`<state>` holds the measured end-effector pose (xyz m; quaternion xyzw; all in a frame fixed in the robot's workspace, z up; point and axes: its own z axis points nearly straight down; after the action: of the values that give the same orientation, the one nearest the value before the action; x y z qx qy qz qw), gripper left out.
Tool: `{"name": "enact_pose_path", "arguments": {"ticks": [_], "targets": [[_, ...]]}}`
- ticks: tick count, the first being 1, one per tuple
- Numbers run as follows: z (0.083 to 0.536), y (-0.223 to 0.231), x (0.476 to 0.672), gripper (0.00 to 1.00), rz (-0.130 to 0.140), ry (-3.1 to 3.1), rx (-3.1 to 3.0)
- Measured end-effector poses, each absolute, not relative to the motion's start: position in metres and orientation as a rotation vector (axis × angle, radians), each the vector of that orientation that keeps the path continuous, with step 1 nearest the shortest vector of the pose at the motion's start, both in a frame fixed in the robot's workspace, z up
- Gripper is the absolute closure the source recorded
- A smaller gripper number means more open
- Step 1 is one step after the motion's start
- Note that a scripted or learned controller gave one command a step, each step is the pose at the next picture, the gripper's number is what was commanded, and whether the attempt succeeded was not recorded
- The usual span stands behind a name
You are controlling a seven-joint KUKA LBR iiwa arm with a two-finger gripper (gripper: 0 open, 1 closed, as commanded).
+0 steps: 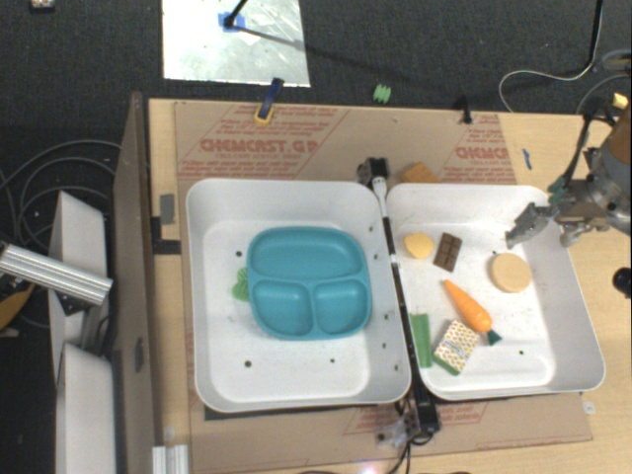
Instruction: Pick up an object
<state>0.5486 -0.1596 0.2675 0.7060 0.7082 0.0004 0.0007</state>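
Brown bench (296, 141) first, with red letters on top. On it, two white bins side by side and touching: left bin (212, 265) and right bin (568, 344). Inside the left bin, a big blue plate (308, 279) with three parts, and a little green thing (240, 284) tucked against its left edge. Over the right bin's far right side, the grey arm (597, 200), with the gripper (523, 227) low near the bin's top right part, holding nothing to be seen. Open or closed: cannot tell. In the right bin, all the small things to pick, none touching the gripper. Nearest to it, a round tan cookie (512, 272). Below and left of that, an orange carrot (468, 307), lying at a slant. Just beside the carrot's lower end, a spotty packet (455, 346), next to a green bar (422, 339) near the bin's left wall. Higher up, a brown chocolate piece (447, 252) beside a yellow round thing (419, 245).
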Motion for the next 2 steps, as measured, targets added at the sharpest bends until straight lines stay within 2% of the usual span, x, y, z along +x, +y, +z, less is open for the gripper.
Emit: {"name": "enact_pose_path", "arguments": {"ticks": [1, 2], "targets": [[0.129, -0.123, 0.525, 0.0, -0.006, 2.231, 2.226], [0.082, -0.123, 0.526, 0.0, 0.0, 2.222, 2.222]]}}
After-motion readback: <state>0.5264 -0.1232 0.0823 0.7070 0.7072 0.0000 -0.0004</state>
